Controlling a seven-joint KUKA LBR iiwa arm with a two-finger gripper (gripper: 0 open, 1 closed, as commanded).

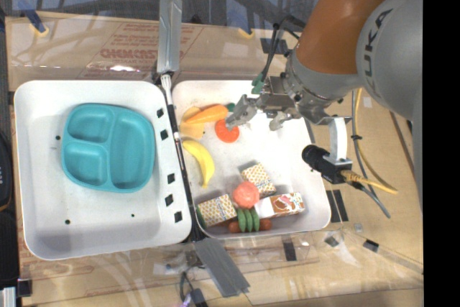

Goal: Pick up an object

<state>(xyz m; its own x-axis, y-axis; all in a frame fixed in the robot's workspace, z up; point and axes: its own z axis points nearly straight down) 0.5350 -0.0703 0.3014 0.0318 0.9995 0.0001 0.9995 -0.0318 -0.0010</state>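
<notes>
We saw the grey two-finger gripper (256,113) hanging over the far part of the right shallow white bin (316,183); we could not tell its state. The small round orange-red toy fruit (227,131) lay just left of it, touching the orange plastic carrot (203,114). The yellow toy banana (199,160) lay nearer. The teal divided plastic plate (109,147) sat in the left white bin (36,169)
</notes>
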